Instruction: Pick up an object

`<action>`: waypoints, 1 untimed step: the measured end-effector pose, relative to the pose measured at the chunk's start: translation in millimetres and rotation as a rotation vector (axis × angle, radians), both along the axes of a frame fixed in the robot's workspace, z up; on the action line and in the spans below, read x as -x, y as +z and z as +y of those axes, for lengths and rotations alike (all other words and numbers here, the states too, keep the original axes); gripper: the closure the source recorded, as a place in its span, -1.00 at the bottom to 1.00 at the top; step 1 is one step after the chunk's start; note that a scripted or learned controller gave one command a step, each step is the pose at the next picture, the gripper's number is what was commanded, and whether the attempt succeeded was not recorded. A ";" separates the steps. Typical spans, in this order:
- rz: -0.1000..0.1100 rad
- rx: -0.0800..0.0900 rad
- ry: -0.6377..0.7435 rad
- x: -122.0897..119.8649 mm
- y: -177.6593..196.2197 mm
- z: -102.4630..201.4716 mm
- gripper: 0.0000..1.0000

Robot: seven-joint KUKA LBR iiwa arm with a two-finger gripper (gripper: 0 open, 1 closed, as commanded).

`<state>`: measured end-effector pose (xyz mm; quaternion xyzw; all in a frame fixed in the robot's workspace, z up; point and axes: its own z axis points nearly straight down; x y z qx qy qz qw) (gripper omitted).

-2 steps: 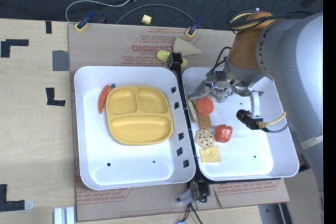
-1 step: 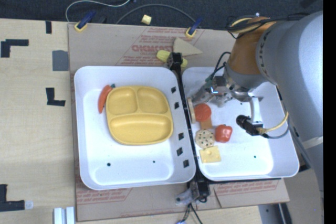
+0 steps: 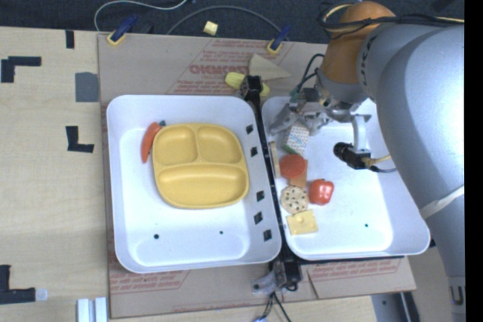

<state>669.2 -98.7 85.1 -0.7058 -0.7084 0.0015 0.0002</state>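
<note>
Reaching in from the right, your arm sets its gripper [image 3: 302,115] low over the far left corner of the right bin [image 3: 377,222], just above a small pale checked block [image 3: 299,137]. Whether the fingers are spread or closed cannot be told from this slant, and nothing shows between them, so the pick looks not yet made. Candidates lie near the divider: a red round piece [image 3: 293,165], a red pepper [image 3: 321,192], a spotted cookie [image 3: 293,199], a cheese wedge [image 3: 303,222]. In the left bin [image 3: 128,185] sit a yellow divided plate [image 3: 201,164] and a carrot [image 3: 149,141]. Grasp and lift remain.
</note>
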 end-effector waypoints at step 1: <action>-0.002 0.000 -0.002 0.8 9.8 0.2 1.00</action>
